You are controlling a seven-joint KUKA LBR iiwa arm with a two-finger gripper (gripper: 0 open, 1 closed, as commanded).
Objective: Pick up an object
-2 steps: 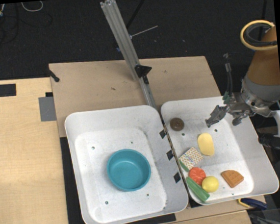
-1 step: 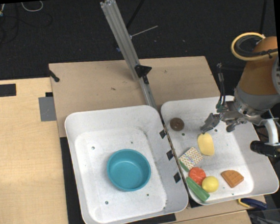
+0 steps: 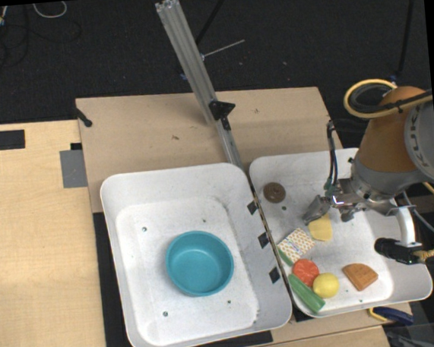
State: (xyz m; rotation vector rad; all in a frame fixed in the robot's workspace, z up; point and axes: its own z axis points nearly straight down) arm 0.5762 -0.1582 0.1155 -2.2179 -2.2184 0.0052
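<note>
Yellow, blocky pale object (image 3: 321, 230) sits just beneath the gripper (image 3: 329, 210); its grip I cannot tell.

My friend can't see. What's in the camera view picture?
A grey robot arm's gripper sits over a pale yellow block in the right bin, near toy food: a red tomato and a yellow lemon. The left bin holds a blue bowl.

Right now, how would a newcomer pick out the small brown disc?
Find the right-hand shallow white bin, the one the grey arm reaches into. In its far left corner lies the small round brown disc, alone on bare floor. Unlike the colourful pieces clustered at the bin's near edge, it is flat, dark and circular.
</note>
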